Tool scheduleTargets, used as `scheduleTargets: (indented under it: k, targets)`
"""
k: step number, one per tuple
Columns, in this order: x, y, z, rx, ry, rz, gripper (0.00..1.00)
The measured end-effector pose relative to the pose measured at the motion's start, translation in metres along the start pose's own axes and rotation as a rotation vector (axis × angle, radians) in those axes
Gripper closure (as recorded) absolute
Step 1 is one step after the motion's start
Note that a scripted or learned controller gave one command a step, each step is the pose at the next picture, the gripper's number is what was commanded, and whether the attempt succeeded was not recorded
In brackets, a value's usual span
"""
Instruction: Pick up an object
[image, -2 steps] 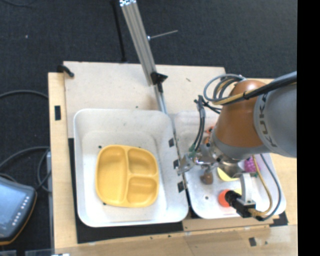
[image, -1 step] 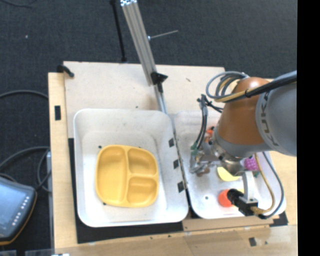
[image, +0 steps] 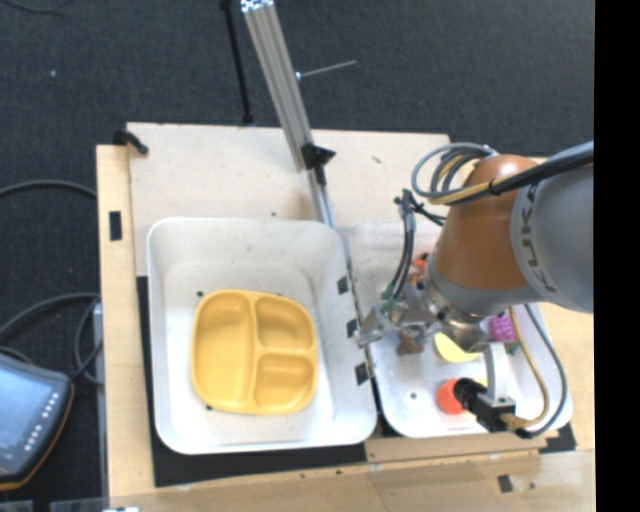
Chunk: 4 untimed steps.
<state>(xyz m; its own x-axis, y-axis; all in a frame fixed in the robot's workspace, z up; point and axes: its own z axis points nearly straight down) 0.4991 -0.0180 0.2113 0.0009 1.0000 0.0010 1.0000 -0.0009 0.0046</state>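
Observation:
My gripper (image: 403, 330) is low over the left part of the right bin (image: 405, 410), beneath the grey and orange arm. A small brown object (image: 410, 344) lies directly under the gripper; whether it is held is hidden. A yellow object (image: 455, 349) lies just to the right of it, partly covered by the wrist. An orange-red round object (image: 449, 397) rests near the bin's front. A purple object (image: 501, 327) peeks out at the right, behind the arm.
The left bin (image: 170, 250) holds a yellow divided plate (image: 254, 351). A slanted aluminium post (image: 290, 100) rises behind the bins. The wall between the two bins (image: 350, 300) is just left of the gripper. Cables loop above the wrist.

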Motion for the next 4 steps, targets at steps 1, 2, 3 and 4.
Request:
scheduleTargets:
  k: [1, 2, 3, 4]
  targets:
    - [-0.001, 0.002, -0.011, -0.004, 0.0, -0.002, 1.0]
    - [-0.001, 0.002, -0.01, -0.003, 0.0, 0.0, 0.0]
    - [-0.001, 0.003, -0.021, -0.007, 0.001, -0.002, 1.0]
    - [-0.001, 0.003, -0.021, -0.006, 0.0, -0.002, 0.0]
